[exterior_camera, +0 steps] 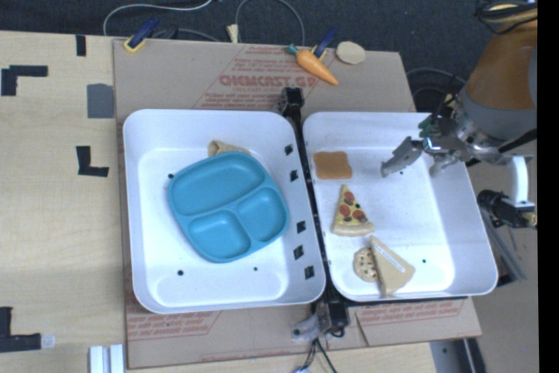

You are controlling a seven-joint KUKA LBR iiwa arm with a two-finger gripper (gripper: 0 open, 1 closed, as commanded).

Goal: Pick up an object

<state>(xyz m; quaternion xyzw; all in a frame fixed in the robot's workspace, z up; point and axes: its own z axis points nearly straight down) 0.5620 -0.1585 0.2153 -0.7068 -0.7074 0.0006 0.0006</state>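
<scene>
While toast lies nearby in the right bin, the hand hangs open, empty.

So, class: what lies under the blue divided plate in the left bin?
A tan, bread-like piece pokes out from beneath the far edge of the blue divided plate. The rest of it is covered, as is the left bin floor under the plate, so anything else there cannot be seen.

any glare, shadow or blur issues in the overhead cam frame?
Camera view: even, soft light; the two shallow white bins read bright but keep detail, no hard glare. The blue three-compartment plastic tray throws only a faint shadow. The toy pizza slice is sharp enough; the grey two-finger gripper looks slightly soft. The image is low resolution overall.
</scene>
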